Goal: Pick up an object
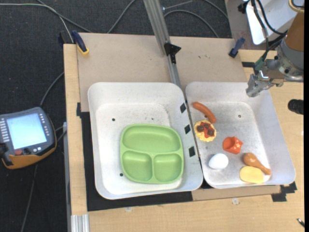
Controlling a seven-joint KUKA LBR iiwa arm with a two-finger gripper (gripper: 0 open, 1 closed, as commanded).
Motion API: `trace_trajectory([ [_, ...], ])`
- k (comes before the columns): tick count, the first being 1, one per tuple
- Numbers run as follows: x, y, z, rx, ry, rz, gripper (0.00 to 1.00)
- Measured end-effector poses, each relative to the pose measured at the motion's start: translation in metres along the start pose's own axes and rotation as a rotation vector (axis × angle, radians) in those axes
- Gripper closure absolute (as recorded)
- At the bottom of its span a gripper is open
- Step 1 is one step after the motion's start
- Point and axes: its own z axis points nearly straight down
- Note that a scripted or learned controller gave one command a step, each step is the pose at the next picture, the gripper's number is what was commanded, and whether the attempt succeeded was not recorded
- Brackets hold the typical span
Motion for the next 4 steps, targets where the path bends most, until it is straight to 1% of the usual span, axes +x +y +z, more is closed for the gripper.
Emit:
trace_trajectory([
  [1, 0.000, 0.001, -0.038, 0.001, 0.000, 0.000, 1.00],
  [2, 0.047, -0.002, -0.017, 0.011, 0.005, -0.003, 1.00],
  [3, 0.097, -0.005, 0.003, 0.012, 0.005, -0.004, 1.00],
  [4, 0.154, -0.004, 0.001, 0.010, 0.005, -0.005, 1.00],
])
